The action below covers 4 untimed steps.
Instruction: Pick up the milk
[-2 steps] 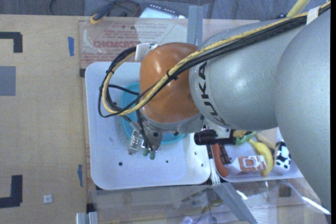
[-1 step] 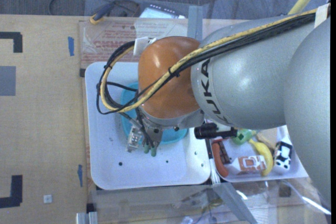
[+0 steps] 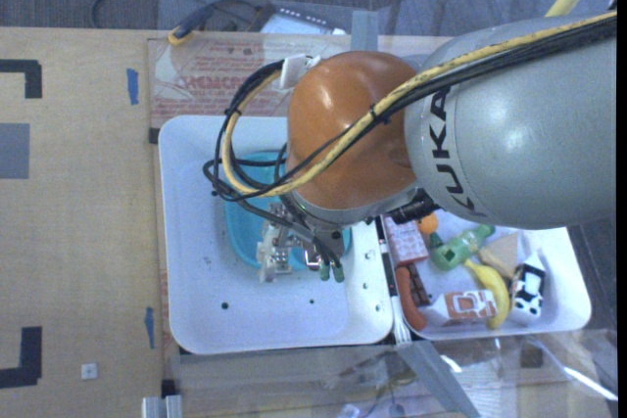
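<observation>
Milk: one small black-and-white carton (image 3: 529, 292) at the far right of the right bin (image 3: 578, 308), just beside the banana (image 3: 490, 287).
Handling: probably light, with stiff card walls that dent under a hard squeeze; best taken across two flat opposite sides.
End effector (image 3: 299, 259): hangs over the blue dish (image 3: 243, 230) in the left bin (image 3: 191, 210), well apart from the milk; I cannot tell whether it is open or closed.
Counts: two bins, one milk, one banana, one green bottle (image 3: 458, 248), one blue dish.
</observation>
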Tool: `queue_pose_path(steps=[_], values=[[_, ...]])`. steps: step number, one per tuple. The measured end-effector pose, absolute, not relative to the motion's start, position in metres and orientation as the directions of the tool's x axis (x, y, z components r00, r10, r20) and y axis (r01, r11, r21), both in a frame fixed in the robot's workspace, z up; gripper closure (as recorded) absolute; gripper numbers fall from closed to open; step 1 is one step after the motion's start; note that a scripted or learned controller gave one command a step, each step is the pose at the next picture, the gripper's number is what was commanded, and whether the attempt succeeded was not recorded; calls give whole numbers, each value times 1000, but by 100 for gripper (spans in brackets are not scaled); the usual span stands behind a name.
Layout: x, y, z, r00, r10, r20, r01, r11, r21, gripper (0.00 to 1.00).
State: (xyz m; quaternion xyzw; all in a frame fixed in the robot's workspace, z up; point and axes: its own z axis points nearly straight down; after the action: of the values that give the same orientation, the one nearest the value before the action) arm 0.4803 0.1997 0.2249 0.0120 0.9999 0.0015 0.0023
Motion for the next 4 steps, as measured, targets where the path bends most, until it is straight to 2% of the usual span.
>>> queue_pose_path(steps=[1, 2, 3, 4], values=[[480, 226, 222, -960, -281, -6, -281, 960, 3, 100], [536, 226, 282, -721, -693, -10, -693, 721, 0, 100], [527, 164, 246, -482, -876, -5, -876, 482, -1, 100], [538, 143, 301, -592, -806, -8, -806, 592, -3, 100]])
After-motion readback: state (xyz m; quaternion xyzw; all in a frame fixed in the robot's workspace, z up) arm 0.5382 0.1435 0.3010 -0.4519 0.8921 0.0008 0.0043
